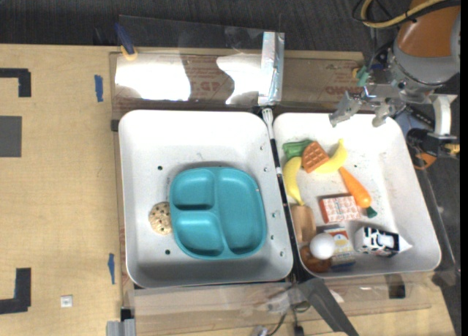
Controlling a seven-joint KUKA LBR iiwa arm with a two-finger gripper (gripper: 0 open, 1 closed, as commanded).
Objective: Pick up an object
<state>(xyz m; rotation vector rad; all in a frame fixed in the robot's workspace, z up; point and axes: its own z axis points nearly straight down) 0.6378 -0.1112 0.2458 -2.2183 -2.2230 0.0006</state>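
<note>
- near edge of the right bin [420, 181]: a white egg [322, 245] against a small printed carton [338, 242], and a black-and-white carton [379, 240] toward the near right corner.
- just behind: a red-and-white box [338, 208] mid-bin, a brown piece [302, 222] along the left wall.
- middle: an orange carrot [356, 187] lying at a slant, a yellow banana [292, 178] along the left wall.
- toward the far left corner: a waffle [315, 157] resting on a second banana [336, 157], a green item [295, 147] touching it.
- left bin [139, 144]: a teal divided plate [217, 211] in the middle, a cookie [160, 218] just beside its left rim.
- far edge of the right bin: gripper [362, 113] hovering above the rim, fingers spread apart, nothing between them.
- step in hand, judged: approach; no object chosen by contact yet, nothing lifted.
- next move, judged: travel toward the near side over the bin, then descent onto one isolated item; carrot looks the least crowded, waffle and banana pile likely to shift.
- risk, judged: fingers closing on two touching items at once, or slipping off a rounded one.
</note>
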